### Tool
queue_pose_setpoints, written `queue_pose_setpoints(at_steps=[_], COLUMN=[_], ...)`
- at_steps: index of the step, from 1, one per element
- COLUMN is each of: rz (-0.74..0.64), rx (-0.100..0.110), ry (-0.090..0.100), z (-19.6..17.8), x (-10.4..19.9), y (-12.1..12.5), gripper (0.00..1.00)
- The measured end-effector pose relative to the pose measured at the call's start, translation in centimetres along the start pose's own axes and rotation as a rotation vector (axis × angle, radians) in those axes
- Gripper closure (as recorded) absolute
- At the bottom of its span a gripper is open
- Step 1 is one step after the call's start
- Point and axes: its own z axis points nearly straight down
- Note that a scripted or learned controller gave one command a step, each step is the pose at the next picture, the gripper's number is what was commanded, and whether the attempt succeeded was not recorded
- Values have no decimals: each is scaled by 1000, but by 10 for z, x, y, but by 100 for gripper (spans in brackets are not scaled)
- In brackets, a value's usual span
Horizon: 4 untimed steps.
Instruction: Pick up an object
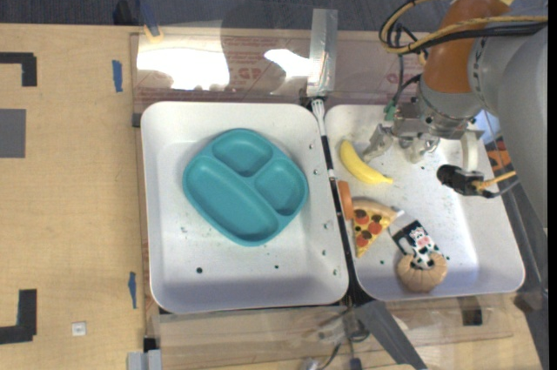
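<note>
Camera view looks down on a table [61, 203] with two white bins side by side. The claw [399, 149] hangs over the back of the right bin [496, 246]. Its two fingers look spread apart, with nothing between them.

The closest thing to it is a yellow banana [364, 165]. It lies flat on the bin floor, just beside the claw, on the side nearer the middle wall. I think it is a toy, so it should be light and hard, not squishy. Its skin looks smooth, so it may slip. It is long and bent, so the best place to hold it is across the fat middle, not at the thin ends. If the claw pinches an end, the banana may spin or pop out.

The right bin also holds a pizza slice [369, 225] in front of the banana. It is flat, so it would be hard to get under. Near the front sit a small black and white cow toy [420, 246] and a round brown thing [422, 271], touching each other.

The left bin [161, 211] holds a blue-green plate [246, 185] with three parts, and no food is on it
</note>
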Motion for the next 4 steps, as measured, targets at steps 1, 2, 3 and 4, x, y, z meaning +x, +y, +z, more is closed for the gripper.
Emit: queue_pose_setpoints(at_steps=[1, 2, 3, 4], rz=[-14, -16, -25, -30], rx=[-31, -40, -58, -60], ry=[5, 6, 9, 10], z=[9, -5, 10, 7], x=[13, 14, -7, 20], y=[-7, -4, -71, -6], gripper=[0, 100, 100, 100])
